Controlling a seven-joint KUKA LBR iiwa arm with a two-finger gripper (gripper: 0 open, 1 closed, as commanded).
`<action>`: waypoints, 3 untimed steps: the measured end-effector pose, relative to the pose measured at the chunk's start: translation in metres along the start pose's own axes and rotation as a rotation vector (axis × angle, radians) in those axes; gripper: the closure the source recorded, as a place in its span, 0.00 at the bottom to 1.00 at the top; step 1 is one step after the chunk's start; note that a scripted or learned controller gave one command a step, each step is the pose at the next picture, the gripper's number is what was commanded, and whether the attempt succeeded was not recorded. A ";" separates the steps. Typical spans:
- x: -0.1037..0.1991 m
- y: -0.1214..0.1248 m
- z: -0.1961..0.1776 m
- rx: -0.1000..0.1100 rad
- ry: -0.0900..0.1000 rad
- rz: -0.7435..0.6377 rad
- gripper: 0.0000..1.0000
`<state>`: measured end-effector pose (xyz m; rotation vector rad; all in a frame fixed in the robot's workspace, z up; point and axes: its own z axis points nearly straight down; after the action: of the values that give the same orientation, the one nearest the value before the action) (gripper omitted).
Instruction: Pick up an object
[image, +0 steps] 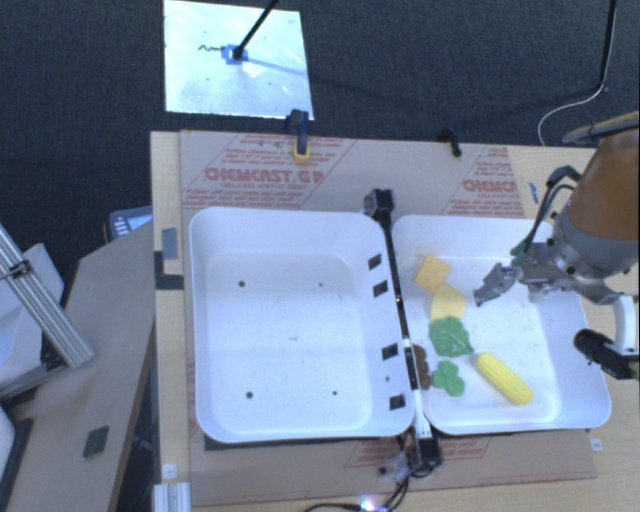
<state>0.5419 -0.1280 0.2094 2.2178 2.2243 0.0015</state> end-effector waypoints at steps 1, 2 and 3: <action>-0.039 -0.054 0.130 0.006 0.001 0.009 0.00; -0.006 0.019 0.124 -0.007 -0.001 -0.007 0.00; 0.003 0.068 0.124 -0.006 -0.001 -0.004 0.00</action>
<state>0.6098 -0.1248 0.0856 2.2098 2.2250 0.0070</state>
